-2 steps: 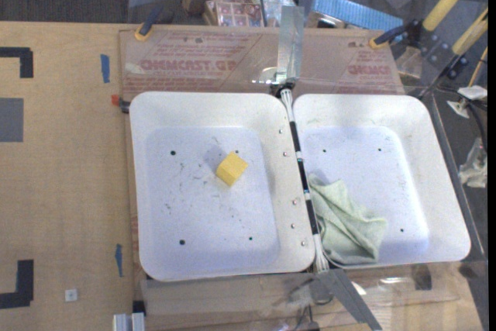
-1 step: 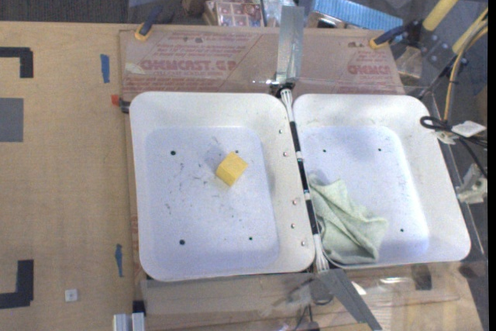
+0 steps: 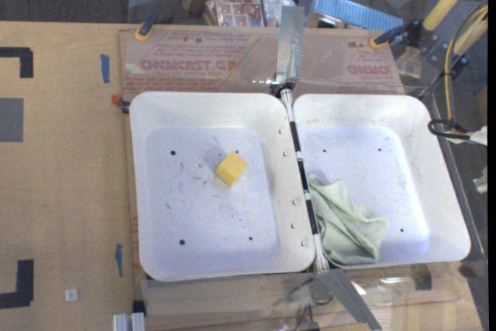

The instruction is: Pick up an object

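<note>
Yellow block (image 3: 232, 168) in left bin (image 3: 155, 120)

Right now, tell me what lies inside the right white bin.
A crumpled pale green cloth lies in the right shallow white bin, bunched against its left wall near the front corner. Whatever sits beneath the cloth is covered, so I cannot tell.

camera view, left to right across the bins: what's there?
Left bin → yellow block → divider between the bins → crumpled pale green cloth → right bin.
</note>
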`<state>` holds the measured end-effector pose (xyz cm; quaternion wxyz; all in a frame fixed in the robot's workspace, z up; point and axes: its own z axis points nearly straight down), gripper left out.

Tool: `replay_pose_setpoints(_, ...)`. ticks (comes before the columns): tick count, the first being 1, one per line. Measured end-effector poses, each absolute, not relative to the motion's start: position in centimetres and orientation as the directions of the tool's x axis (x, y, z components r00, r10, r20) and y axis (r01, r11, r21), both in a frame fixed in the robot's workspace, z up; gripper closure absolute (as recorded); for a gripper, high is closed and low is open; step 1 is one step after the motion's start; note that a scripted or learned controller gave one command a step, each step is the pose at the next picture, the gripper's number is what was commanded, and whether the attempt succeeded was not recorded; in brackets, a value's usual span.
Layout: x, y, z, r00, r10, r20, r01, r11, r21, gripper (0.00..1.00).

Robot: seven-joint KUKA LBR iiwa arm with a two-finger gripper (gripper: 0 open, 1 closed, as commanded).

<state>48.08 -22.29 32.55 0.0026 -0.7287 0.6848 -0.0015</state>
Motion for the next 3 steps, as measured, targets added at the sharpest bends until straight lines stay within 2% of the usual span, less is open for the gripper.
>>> replay_pose_setpoints(1, 48.0, -20.2, 12.3, 0.315, -0.949, -0.002, -0.949, -0.315, -0.003, 1.0)
replay_pose_setpoints(2, 48.0, -19.3, 21.8, 0.648, -0.762, -0.002, -0.762, -0.648, -0.004, 1.0)
replay_pose_setpoints(3, 50.3, -19.9, 17.2, 0.745, -0.667, -0.004, -0.667, -0.745, -0.002, 1.0)
